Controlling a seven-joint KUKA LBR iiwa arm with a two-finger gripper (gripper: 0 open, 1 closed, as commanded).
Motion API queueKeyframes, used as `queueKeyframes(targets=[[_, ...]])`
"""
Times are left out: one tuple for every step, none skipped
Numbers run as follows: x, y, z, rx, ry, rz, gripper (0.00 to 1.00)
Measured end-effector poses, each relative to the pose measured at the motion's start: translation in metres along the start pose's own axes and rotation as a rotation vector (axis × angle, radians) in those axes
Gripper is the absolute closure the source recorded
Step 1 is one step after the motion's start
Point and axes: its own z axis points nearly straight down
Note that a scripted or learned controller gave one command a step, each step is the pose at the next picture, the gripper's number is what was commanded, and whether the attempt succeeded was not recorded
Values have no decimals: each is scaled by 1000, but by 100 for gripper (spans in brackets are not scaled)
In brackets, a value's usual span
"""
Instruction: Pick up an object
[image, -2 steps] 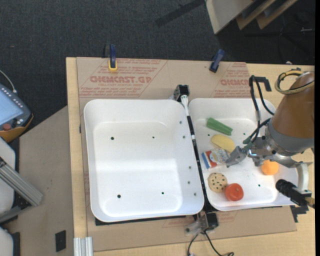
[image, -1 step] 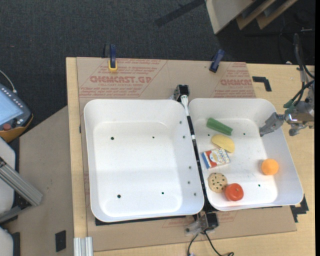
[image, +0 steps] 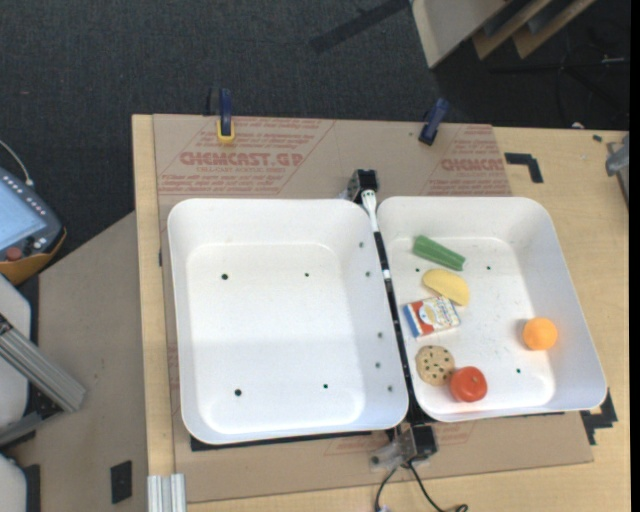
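I see six items in the right bin: green piece, yellow piece, carton, cookie, tomato, orange ball. The hand's state I cannot tell

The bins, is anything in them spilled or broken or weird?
Nothing stands out. The right bin holds a green piece, a yellow piece, a small carton, a cookie, a red piece and an orange ball, all lying loose inside it, none spilled.

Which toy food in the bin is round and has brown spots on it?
The cookie, at the near edge of the right bin, touching the red tomato. It alone is tan with dark chips.
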Motion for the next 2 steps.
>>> queueKeyframes(targets=[[3,-2,-1,16,7,-2,100],[3,-106,41,30,14,4,100]])
